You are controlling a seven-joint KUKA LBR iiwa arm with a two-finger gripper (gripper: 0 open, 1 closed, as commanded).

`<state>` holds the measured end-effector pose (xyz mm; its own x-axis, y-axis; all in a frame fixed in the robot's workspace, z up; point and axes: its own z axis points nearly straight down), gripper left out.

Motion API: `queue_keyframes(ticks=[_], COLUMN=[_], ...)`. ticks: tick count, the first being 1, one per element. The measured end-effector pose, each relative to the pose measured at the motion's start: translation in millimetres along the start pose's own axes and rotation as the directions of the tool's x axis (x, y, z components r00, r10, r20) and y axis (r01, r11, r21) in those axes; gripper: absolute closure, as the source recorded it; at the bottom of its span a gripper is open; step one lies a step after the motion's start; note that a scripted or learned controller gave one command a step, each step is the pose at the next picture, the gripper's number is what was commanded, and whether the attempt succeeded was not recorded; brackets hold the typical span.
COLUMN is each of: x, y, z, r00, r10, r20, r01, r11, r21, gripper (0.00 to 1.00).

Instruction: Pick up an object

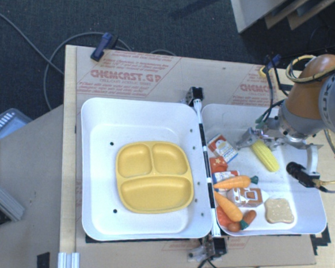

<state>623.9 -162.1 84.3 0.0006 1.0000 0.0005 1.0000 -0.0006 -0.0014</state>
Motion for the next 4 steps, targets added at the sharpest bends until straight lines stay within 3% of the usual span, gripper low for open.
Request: queue_keyframes(ticks=[1,2,3,4], x=[0.0,47.5,94.9,94.7], y=[0.8,17.7,17.0,16.5], z=[-10.6,-0.4,-101.3,-100.5], r00=[1.000,1.000,1.000,1.000], r10=[0.000,-0.002,-0.002,-0.001], r20=[0.001,0.001,0.001,0.001], r01=[0.000,0.002,0.002,0.001], r11=[1.000,1.000,1.000,1.000], r21=[-0.003,-0.004,-0.004,-0.003], gripper=[1.00,1.00,1.00,0.00])
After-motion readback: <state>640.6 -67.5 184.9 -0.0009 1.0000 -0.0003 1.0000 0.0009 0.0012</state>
